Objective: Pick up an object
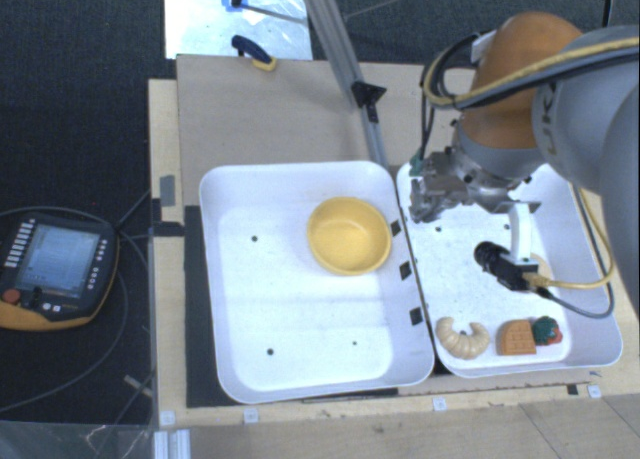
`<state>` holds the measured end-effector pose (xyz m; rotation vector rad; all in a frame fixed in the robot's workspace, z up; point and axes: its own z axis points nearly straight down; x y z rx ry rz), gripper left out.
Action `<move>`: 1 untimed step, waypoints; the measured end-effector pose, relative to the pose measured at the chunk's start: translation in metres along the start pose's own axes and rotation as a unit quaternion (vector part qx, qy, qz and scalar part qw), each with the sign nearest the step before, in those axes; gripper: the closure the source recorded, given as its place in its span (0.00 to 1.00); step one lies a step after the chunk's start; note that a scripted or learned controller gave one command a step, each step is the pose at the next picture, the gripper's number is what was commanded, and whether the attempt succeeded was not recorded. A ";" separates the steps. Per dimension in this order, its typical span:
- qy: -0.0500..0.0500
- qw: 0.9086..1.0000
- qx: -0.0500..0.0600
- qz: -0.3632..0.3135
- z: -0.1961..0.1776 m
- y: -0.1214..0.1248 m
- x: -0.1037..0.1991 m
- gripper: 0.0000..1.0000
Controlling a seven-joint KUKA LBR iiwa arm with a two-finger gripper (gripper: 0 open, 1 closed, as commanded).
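The arm is reaching in from the right and hanging over the upper left part of the right bin (590, 247), so the step in hand looks like the approach — nothing is being lifted yet. The claw (428, 197) is sitting near the divide between the two bins, above bare white floor, and its fingers are too dark and bunched against the wrist to make out, so I cannot tell whether it is released or clenched; nothing is showing between them.

The things on offer are lying well apart from it. A croissant (463, 337), an orange waffle-like piece (516, 338) and a small strawberry (546, 330) are sitting in a row along the near edge of the right bin, while a yellow bowl (348, 235) is resting upright in the left bin (250, 347), mouth facing up.

The croissant seems the likeliest target — its long axis is running left to right, parallel to the near rim, with both tips curling toward that rim. The next move probably calls for travelling toward the near edge, descending, and closing across the short width.
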<state>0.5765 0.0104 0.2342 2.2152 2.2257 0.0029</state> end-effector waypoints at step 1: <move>0.000 1.000 0.000 0.000 -0.005 0.018 0.041 1.00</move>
